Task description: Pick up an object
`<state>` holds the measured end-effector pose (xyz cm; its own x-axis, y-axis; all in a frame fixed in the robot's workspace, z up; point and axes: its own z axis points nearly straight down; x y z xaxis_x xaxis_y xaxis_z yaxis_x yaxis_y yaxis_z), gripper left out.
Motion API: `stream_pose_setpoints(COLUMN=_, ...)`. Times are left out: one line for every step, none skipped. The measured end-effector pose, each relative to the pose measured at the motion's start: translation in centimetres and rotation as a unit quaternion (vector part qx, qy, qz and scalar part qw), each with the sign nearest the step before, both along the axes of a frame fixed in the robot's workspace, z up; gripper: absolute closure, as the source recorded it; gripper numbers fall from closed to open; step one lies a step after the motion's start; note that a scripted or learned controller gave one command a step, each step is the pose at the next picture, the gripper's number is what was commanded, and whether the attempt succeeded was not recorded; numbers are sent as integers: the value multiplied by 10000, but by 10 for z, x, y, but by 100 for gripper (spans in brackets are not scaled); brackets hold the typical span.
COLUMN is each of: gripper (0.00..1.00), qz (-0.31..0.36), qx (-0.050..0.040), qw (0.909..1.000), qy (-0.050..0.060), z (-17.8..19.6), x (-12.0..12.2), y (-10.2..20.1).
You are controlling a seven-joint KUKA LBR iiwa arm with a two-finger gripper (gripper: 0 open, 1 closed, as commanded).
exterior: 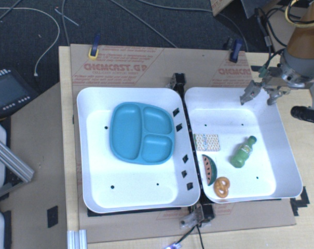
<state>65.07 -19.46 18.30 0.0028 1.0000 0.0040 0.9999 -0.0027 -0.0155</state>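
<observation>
Here, green bottle (243, 152) tilted, cap upper-right

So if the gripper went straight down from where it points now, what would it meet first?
Probably bare floor of the right bin near its back edge; the gripper hangs open above it, well away from the bottle. Depth is unclear.

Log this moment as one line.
end effector: open, above right bin far edge | holding: nothing | right bin: green bottle, watermelon slice, pretzel, patterned card | left bin: blue plate
</observation>
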Motion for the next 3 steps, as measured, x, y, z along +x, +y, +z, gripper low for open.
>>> stream_pose_setpoints(gripper=0, qz=16, qx=-18, qw=10000, qy=-76, z=10, x=4, y=1)
stream_pose_setpoints(gripper=0, qz=26, qx=-12, qw=10000, qy=-54, z=-35, x=10, y=5)
stream_pose_setpoints(gripper=0, qz=24, qx=-12, qw=10000, qy=-52, z=-79, x=10, y=10)
